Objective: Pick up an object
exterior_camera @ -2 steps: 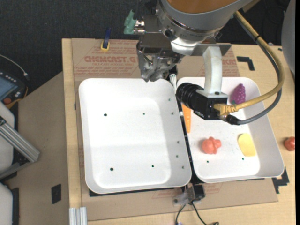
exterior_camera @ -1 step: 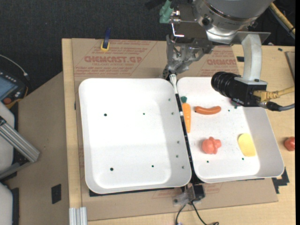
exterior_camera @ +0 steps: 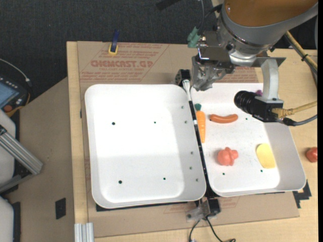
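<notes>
Objects for picking lie in the right bin [exterior_camera: 282, 183]: we see a carrot [exterior_camera: 201, 126] along its left wall, a sausage [exterior_camera: 223, 118] just right of the carrot's upper end, a pinkish-red lumpy piece [exterior_camera: 227, 156] lower down, and a yellow piece [exterior_camera: 265, 155] to its right. A small teal bit [exterior_camera: 198, 107] sits at the carrot's top end. Our tool [exterior_camera: 205, 82] hangs over the far left corner of the right bin, above the wall that the two bins share. The carrot and sausage lie near it, toward the camera; the pinkish-red and yellow pieces are well apart from it. We cannot tell how the tool is set, and we see none of the pieces in it. A black cylinder [exterior_camera: 254, 105] on the arm's mount juts over the bin beside the sausage. The left bin [exterior_camera: 101, 150] sits beside it on the brown worktop [exterior_camera: 141, 59]. An orange-red thing [exterior_camera: 312, 155] lies outside the right bin, at the view's right edge.
</notes>
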Action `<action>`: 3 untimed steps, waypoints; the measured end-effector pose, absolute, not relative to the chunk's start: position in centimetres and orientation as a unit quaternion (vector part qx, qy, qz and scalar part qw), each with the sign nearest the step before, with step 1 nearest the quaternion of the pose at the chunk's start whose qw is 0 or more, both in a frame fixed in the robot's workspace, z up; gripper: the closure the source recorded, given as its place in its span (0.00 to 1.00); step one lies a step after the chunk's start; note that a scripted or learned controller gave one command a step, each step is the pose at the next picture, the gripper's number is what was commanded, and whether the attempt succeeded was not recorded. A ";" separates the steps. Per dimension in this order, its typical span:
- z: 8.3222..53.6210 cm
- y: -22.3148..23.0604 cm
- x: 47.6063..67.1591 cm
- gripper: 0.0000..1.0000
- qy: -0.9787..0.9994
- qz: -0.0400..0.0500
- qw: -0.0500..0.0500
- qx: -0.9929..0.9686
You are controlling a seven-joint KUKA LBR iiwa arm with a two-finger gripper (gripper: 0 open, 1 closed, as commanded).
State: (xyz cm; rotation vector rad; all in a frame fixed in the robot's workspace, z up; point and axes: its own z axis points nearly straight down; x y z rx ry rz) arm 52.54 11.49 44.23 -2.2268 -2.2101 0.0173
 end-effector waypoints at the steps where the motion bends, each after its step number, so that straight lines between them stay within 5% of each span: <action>1: 37.7 9.2 55.6 1.00 -0.705 0.004 0.002 -0.709; 3: 42.3 21.4 55.3 1.00 -0.710 -0.004 -0.001 -0.704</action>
